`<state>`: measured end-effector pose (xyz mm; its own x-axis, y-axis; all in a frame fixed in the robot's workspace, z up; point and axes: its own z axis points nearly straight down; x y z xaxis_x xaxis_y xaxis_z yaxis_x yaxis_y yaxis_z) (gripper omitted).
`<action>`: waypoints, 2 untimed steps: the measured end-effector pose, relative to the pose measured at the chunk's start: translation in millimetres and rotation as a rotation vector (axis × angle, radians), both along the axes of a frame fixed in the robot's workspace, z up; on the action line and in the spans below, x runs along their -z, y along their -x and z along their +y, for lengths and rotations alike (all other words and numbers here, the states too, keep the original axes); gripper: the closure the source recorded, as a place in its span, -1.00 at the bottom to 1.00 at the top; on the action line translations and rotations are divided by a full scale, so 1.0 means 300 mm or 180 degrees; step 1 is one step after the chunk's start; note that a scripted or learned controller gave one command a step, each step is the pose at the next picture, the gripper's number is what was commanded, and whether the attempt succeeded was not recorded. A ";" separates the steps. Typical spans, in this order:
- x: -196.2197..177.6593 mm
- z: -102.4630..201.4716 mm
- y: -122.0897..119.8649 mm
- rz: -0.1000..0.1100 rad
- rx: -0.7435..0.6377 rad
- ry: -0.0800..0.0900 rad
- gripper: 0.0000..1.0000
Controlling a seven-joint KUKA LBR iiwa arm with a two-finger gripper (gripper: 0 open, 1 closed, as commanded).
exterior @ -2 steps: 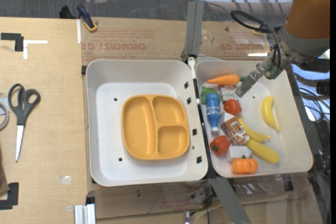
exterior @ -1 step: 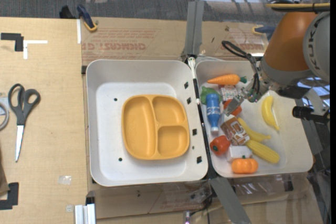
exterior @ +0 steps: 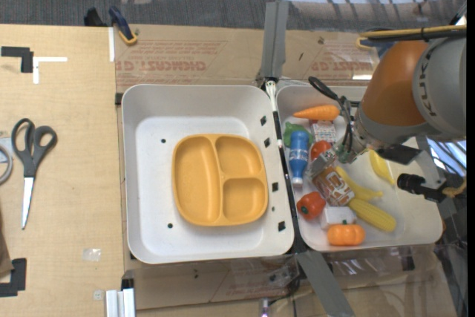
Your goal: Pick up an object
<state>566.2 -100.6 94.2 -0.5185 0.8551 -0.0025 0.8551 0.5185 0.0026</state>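
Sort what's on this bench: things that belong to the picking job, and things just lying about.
Job:
gripper
right bin
carrot
blue bottle
corn cob
small pumpkin
red pepper
banana

Lying about:
scissors
yellow divided plate in the left bin

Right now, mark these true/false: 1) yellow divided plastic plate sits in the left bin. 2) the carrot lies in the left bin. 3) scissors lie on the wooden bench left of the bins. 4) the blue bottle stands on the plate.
1) True: the yellow three-compartment plastic plate lies in the left white bin.
2) False: the orange toy carrot lies in the right white bin, near its far edge.
3) True: the grey-handled scissors lie on the wooden bench.
4) False: the blue plastic bottle lies in the right white bin, by its left wall.
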 end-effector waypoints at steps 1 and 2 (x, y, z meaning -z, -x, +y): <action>0.006 -0.002 0.078 0.0012 0.0715 -0.0005 -1.00; 0.008 0.003 0.176 0.0011 0.1320 -0.0004 -1.00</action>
